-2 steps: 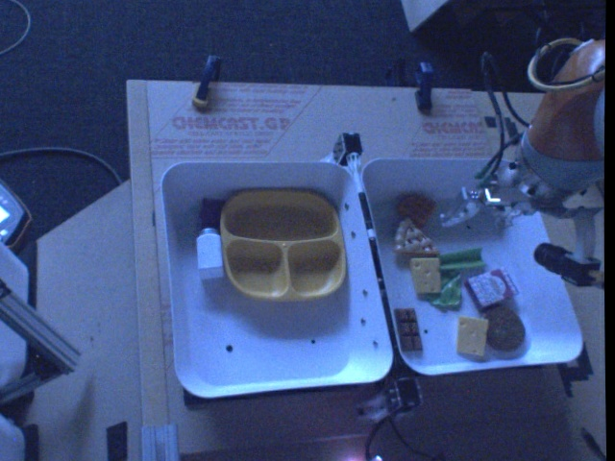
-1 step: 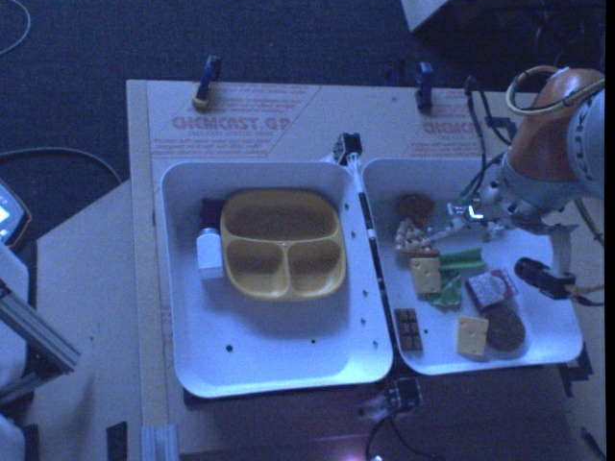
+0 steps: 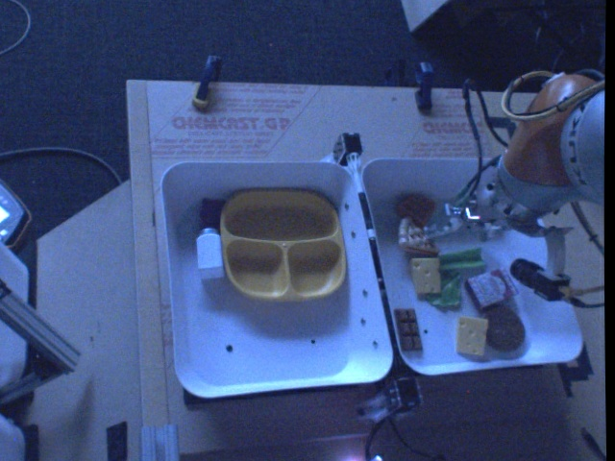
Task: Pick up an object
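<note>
My gripper (image 3: 459, 215) hangs low over the back of the right bin (image 3: 567, 349), reaching in from the right. Just left of it lie a round brown cookie (image 3: 415, 206) and a pale layered sandwich piece (image 3: 415, 237). Nearer the front are a yellow cheese cube (image 3: 426, 275), a green leafy piece (image 3: 458, 275), a dark red packet (image 3: 490, 289), a chocolate bar (image 3: 408, 329), a second cheese slice (image 3: 471, 336) and a dark round biscuit (image 3: 505, 331). The light is dim and nothing shows between the fingers.
The left bin (image 3: 183, 353) holds a yellow divided plate (image 3: 282, 255), a small white bottle (image 3: 209, 254) and a dark item (image 3: 211, 209) behind it. A raised rim (image 3: 370, 248) divides the two bins. Blue clamps (image 3: 206, 82) stand at the board's back edge.
</note>
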`<control>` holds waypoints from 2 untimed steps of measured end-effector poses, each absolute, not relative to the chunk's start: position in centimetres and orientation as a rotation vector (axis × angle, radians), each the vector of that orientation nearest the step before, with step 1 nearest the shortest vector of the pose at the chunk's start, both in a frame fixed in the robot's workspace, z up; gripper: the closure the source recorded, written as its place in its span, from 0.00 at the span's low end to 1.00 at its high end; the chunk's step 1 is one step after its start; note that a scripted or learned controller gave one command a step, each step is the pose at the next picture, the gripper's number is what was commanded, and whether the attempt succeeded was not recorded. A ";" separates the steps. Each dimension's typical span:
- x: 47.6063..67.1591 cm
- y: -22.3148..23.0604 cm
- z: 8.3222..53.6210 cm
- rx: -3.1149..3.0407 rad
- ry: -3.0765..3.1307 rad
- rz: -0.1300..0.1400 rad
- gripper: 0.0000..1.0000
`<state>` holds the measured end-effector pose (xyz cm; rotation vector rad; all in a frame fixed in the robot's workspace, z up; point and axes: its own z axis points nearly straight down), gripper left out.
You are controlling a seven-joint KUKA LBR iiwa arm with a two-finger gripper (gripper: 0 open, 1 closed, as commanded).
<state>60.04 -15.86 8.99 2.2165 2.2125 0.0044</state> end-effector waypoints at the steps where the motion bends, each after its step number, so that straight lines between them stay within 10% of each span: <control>1: 59.8 -15.7 9.6 2.221 2.217 0.001 1.00; 2: 60.6 -15.0 14.6 2.215 2.218 0.006 1.00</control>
